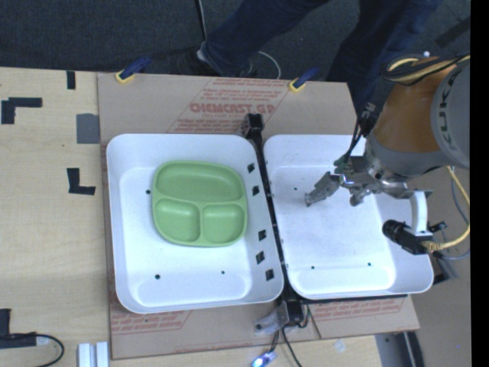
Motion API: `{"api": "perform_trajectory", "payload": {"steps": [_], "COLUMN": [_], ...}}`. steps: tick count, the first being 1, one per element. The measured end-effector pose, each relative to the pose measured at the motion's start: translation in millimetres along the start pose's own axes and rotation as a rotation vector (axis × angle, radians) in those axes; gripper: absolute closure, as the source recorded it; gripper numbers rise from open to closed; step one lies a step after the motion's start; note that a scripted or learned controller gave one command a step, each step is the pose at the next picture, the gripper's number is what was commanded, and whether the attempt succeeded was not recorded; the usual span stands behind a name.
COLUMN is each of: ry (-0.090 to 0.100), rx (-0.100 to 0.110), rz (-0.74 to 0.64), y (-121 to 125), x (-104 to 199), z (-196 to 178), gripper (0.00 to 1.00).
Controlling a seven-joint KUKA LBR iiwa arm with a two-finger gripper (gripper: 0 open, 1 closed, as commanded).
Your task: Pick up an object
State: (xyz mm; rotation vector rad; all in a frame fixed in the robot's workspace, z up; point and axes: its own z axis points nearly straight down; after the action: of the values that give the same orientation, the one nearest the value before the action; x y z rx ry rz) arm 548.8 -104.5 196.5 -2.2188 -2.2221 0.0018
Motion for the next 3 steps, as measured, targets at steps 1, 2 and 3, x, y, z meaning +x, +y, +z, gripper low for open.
{"api": "perform_trajectory", "payload": {"steps": [1, 2, 3], "ry": [0.003, 0.001, 0.001], "rx": [0.006, -0.011, -0.011], "rz": [-0.002, -0.004, -0.006], "y": [-45.2, -64.5, -64.3], "x": [51.1, 77.9, 122.3], "z": [13.8, -103.1, -190.6], "gripper": [0.00, 0.00, 0.00]}}
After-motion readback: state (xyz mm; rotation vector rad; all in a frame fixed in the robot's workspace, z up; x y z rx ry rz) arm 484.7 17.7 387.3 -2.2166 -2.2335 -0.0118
